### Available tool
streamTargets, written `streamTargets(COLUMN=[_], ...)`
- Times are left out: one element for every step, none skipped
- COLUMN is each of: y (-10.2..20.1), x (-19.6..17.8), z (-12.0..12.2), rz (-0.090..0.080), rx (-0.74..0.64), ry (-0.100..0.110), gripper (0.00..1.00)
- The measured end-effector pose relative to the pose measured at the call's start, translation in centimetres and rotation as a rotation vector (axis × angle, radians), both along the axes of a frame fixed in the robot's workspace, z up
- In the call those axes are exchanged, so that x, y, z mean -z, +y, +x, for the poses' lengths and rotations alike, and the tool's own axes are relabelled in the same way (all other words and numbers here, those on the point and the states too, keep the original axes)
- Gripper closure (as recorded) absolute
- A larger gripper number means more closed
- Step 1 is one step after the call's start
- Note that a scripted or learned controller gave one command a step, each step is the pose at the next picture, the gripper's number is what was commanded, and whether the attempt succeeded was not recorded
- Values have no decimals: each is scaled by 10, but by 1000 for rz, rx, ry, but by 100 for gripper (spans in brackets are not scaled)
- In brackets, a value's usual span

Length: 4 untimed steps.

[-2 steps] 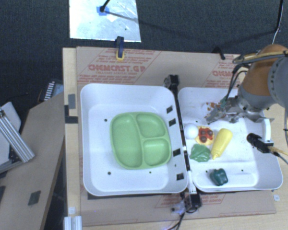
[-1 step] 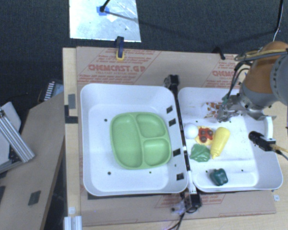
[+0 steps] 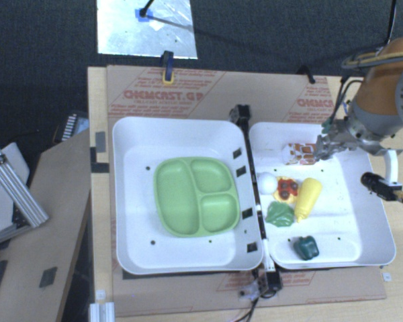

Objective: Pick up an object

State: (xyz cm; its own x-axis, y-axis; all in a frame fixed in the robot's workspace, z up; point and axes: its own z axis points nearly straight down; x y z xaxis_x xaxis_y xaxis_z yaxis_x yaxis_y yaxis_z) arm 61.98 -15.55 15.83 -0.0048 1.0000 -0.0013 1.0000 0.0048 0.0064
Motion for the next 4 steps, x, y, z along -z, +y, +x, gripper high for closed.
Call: streamTargets(y=[0,43,102,154], x=[-55,-60,-71,-81], z=[2,4,5,5], rz=[-1,2,3,2], rx=[-1,-4,-5,-4], ry=[-1,3,4,4], gripper=[100,100,100,100])
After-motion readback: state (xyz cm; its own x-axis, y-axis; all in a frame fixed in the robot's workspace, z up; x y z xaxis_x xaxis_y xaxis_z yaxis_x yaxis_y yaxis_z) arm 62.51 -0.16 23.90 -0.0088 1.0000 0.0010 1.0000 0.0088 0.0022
